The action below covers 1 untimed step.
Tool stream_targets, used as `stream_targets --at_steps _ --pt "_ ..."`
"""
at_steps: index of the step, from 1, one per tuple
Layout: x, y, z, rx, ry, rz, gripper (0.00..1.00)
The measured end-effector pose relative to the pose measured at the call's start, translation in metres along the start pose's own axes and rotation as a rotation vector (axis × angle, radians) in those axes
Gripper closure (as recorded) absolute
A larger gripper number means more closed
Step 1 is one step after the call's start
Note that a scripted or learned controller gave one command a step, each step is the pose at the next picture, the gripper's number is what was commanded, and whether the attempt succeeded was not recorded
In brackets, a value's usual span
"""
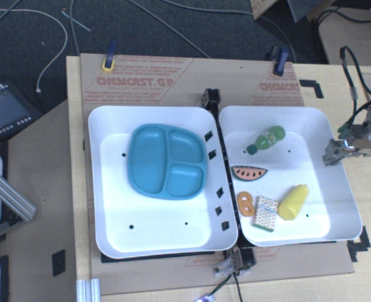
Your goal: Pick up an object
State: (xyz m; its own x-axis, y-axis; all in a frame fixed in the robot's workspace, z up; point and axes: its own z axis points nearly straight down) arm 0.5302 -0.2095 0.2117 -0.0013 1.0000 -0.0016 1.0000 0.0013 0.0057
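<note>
Parked at the right bin's (336,187) edge—gripper (334,153) (open or shut, cannot tell)—clear of green bottle (266,139), watermelon slice (249,173), pretzel (245,203), ready for picking.

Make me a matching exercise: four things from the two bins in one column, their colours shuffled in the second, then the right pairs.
Things:
1. divided plate
2. bottle
3. watermelon slice
4. pretzel

Colours:
A. orange-brown
B. red with a green rind
C. blue
D. green

Pairs: 1-C, 2-D, 3-B, 4-A
</note>
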Motion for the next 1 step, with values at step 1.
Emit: stream_targets --at_steps 1 --pt "-0.0093 0.0039 -0.0491 -0.001 -0.001 0.0 1.0"
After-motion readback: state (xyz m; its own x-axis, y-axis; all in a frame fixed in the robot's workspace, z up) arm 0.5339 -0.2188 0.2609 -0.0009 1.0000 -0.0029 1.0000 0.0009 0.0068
